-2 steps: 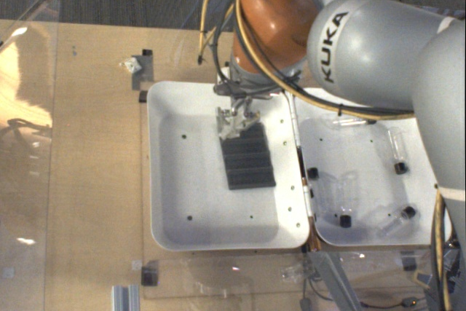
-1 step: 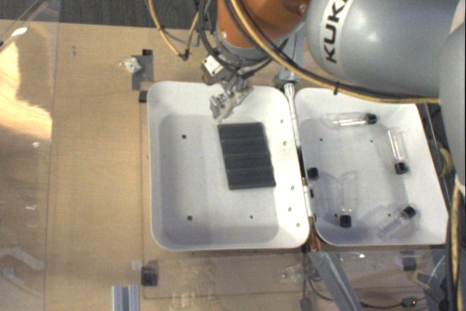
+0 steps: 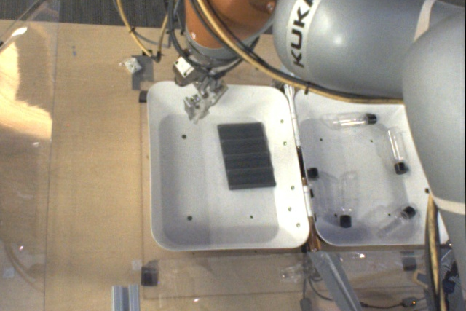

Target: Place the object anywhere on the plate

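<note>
Counter (image 3: 73,156): pale wood under a glossy clear sheet that throws back glare.
Left bin (image 3: 175,229): shallow white plastic with rounded corners; the plate (image 3: 247,155), a dark ribbed rectangle, lies flat near its middle.
Gripper (image 3: 201,103): hangs over the bin's far left corner, apart from the plate; whether its fingers are open or closed I cannot tell, nor whether anything is between them (too small and blurred).
Right bin (image 3: 364,237): holds several clear tubes (image 3: 353,120) with black caps, lying scattered; one is likely the object.
Risk: clear, smooth, round tubes could roll or slip from a pinch, and a tube dropped on the ribbed plate might roll off.
</note>
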Tool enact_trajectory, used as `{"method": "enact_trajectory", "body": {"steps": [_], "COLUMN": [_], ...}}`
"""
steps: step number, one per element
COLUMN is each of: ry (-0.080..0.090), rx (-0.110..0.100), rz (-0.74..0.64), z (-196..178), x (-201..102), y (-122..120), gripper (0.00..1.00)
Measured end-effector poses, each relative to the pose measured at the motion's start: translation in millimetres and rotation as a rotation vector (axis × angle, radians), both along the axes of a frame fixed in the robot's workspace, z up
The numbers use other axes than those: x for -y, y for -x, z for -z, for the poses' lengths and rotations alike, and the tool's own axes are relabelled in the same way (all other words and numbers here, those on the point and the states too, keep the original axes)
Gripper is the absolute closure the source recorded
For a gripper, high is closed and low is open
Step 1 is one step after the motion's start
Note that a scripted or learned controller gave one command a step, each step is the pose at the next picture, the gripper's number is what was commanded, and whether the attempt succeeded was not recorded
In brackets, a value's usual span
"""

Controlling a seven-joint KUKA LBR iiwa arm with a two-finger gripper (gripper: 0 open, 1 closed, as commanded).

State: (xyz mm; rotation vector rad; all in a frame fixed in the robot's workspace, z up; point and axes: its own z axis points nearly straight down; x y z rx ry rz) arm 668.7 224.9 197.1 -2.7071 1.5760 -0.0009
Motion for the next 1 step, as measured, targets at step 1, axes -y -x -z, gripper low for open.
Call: {"method": "enact_trajectory", "body": {"steps": [1], "ry": [0.0], "rx": [-0.001], "rz": [0.055], "z": [6.1], "x": [-10.7], "y": [1.4], "gripper": [1.0]}}
